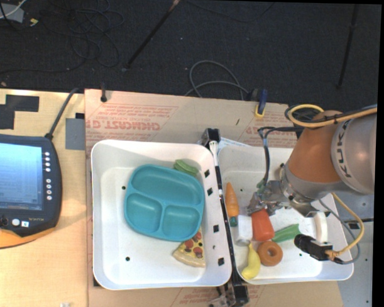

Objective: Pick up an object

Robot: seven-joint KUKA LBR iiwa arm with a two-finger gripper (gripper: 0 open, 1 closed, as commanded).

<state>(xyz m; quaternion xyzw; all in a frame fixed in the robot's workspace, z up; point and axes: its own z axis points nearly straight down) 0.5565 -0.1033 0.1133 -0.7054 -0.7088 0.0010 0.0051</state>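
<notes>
Reaches in from 3 o'clock: grey arm (352,155) with orange band, gripper (264,206) low over the right bin (242,161), near that bin's middle. Cannot tell from this slant whether the gripper is wide, narrow or closed on anything; nothing seen held.

In the right bin:
- Sits just at 6 o'clock of the gripper, close under its tip: red piece (262,226).
- Lies at 9 o'clock of the gripper, along the bin's left wall: orange carrot (231,199).
- Rests just below the carrot, beside the red piece: small white object (244,231).
- Lies at 3 o'clock of the red piece, tilted: green piece (286,233).
- Sits at 6 o'clock of the red piece: orange ring (271,253), touching a yellow banana (253,264) at its 8 o'clock.

In the left bin (99,209):
- Fills the middle: teal divided plate (164,202).
- Peeks out at the plate's 1 o'clock edge: green item (186,166).
- Lies at the plate's 5 o'clock: pizza slice (192,250).

Lies under both bins: cardboard sheet (149,120). Stands well apart at 9 o'clock, on the bench: screen pendant (18,181).
</notes>
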